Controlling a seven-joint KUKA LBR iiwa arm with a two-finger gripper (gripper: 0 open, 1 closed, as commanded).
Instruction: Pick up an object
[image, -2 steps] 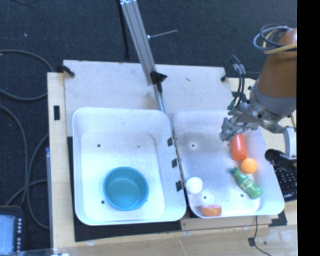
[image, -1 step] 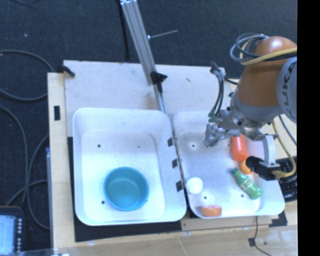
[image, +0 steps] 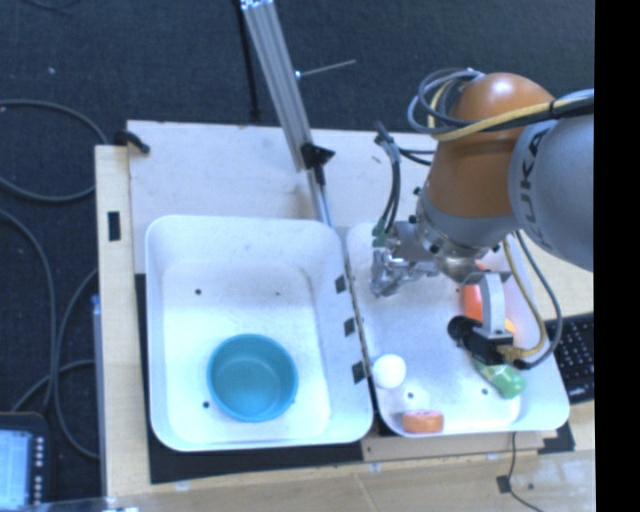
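**Pick not yet made: tool low in right bin, nothing seen in it**

- Grey arm with orange band reaches in from the right; its metal two-finger tool (image: 385, 280) hangs low over the upper left part of the right-hand shallow white bin (image: 440, 322), close to the divide between bins.
- Whether the tool is apart or together: cannot tell, tip too small and dark. No object seen between its parts.
- Candidates all lie away from the tool, toward the near side: small white ball (image: 389, 371) below it, against the bin's left wall; orange disc-like piece (image: 421, 422) further below at the near rim; green block (image: 506, 381) and orange-and-white item (image: 480, 303) off to its right, partly behind cables.
- Round blue plastic bowl (image: 253, 376) sits in the left-hand white bin (image: 230, 250), down-left of the tool.
- Judgement: the task stands at approach. Grasp and lift both remain.
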